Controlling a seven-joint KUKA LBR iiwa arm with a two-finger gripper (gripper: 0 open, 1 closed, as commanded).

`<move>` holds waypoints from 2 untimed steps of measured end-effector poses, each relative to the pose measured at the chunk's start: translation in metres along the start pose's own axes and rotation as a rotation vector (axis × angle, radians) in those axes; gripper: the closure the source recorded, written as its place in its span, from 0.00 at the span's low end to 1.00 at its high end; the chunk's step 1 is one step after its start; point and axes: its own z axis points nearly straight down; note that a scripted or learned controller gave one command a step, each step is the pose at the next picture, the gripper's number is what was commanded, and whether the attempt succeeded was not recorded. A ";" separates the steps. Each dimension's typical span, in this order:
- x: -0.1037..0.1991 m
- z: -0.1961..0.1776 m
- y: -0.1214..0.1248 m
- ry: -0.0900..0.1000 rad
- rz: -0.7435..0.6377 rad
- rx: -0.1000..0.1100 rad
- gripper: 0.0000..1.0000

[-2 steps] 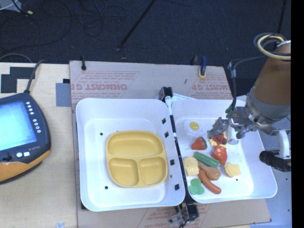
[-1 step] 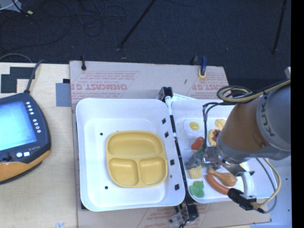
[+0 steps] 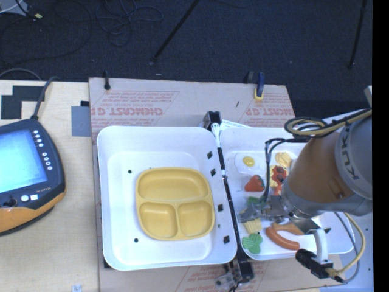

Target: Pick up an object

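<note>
In the right bin (image 3: 240,140) lie several toy foods: a fried egg (image 3: 248,161), a red strawberry (image 3: 254,184), a yellow and red piece (image 3: 281,166), a yellow corn piece (image 3: 252,226), a green leafy piece (image 3: 252,243) and an orange sausage (image 3: 282,237). My arm, with its orange band (image 3: 316,169), reaches in from the right and covers much of this bin. The gripper (image 3: 256,210) hangs low over the bin's left part, between the strawberry and the corn piece. Its dark tip hides what lies under it.
The left bin (image 3: 115,163) holds a yellow divided plate (image 3: 175,201). A black divider (image 3: 220,181) separates the two bins. A teach pendant (image 3: 27,169) lies on the bench at far left. Cables trail beside the arm at lower right (image 3: 319,263).
</note>
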 end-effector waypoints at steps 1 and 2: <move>0.000 -0.012 0.001 0.006 0.004 0.002 1.00; 0.075 -0.099 -0.003 0.002 -0.004 0.014 1.00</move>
